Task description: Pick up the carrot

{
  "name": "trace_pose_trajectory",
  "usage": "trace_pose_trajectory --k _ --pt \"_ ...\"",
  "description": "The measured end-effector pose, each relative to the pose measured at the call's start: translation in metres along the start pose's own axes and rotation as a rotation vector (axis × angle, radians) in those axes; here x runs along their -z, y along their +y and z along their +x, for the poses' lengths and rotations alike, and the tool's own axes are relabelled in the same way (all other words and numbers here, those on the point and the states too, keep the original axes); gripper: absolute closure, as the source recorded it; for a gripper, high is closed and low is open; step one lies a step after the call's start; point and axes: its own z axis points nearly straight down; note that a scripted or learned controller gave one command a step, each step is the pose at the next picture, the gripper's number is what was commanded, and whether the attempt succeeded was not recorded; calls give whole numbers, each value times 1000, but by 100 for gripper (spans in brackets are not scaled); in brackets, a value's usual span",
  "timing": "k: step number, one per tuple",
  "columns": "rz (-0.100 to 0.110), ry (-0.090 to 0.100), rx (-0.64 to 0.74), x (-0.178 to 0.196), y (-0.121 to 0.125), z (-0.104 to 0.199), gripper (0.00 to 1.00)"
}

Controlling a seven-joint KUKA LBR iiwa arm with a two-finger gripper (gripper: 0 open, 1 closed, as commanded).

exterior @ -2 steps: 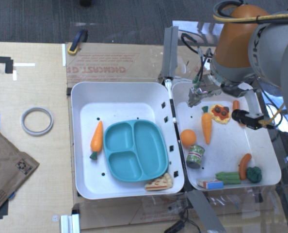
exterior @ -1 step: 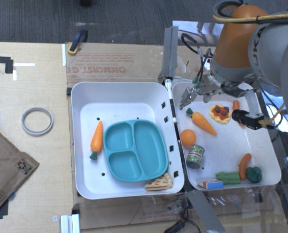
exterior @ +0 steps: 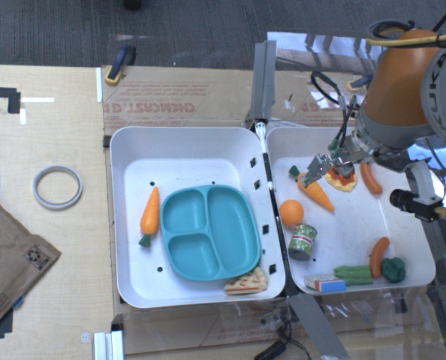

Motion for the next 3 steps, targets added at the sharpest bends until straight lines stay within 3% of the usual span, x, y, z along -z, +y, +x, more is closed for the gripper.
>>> trace_pose_trajectory --k 1,2,3 --pt "-3 0 257 -100 12 -28 0" --pt "-4 -1 253 -90 12 -29 100" --pt "1 1 26 15 -55 56 100"
